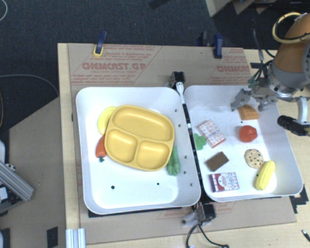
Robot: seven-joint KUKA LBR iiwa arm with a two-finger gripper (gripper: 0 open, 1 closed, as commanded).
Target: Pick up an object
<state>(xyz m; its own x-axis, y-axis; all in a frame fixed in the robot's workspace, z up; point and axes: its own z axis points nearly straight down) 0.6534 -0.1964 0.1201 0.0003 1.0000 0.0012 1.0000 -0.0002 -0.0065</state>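
The gripper [249, 100] sits over the back of the right bin [287, 154], metal fingers spread wide, one at the left and one at the right, straddling a small tan-orange block [248, 113] that looks like a bread slice or cracker. The block lies flat on the bin floor just below the fingertips, and I honestly can't tell if they touch it. Nothing is clamped between them.

Just in front of the block is a round glossy red tomato [248, 133]. Nearer the camera is a flat round cookie [253, 158] with dark chips, and beside it a smooth yellow oblong thing [265, 174], banana or corn maybe, leaning toward the bin's right wall. To the left there's a small red-and-white printed carton [211, 133] lying tilted, a flat dark brown square [216, 161] like a chocolate piece, and another red-and-white box [224, 182] near the front edge. A bit of green plastic [199, 141] sits by the divider.

The left bin [137, 198] holds a matte yellow tray [139, 137] with three compartments, tilted. Peeking out from under it: a yellow piece [105, 119] at its back left, a red-orange pepper [101, 149] at its left, and a bumpy green veggie [173, 163] at its right.

Both bins are smooth white plastic with rounded corners, on a brown board [144, 61] with red print.
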